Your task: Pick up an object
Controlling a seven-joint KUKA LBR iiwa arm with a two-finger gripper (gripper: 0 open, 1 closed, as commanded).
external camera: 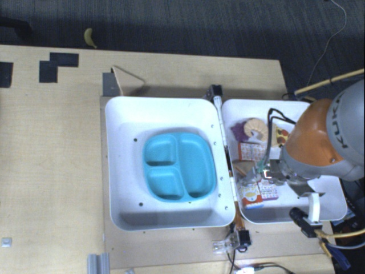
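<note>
Risk, principal: a miss or a glancing contact in the right bin [336,210], judged from how tightly its contents lie. Small flat packets and cards sit touching or overlapping: a purple-and-tan item [251,129] at the far side, a pink printed card [249,150] just nearer, an orange-and-white packet [251,197] nearest the front wall. Thin, flat things offer little edge to grip; a descent onto them could press one down, nudge a neighbour against the bin wall, or lift two at once.

Risk, secondary: the packets lie close to the divider between the bins, so a grasp there could foul the rim.

Arm [311,141]: reaches in from the right, orange band over the right bin, wrist bent downward toward the clutter. Gripper [267,173]: low over the middle of the pile, above the cards. Tool state: cannot be told, the wrist body hiding it; nothing visibly held.

Left bin [120,153]: holds a blue compartment tray [179,165], lying flat, well apart from the arm.
</note>
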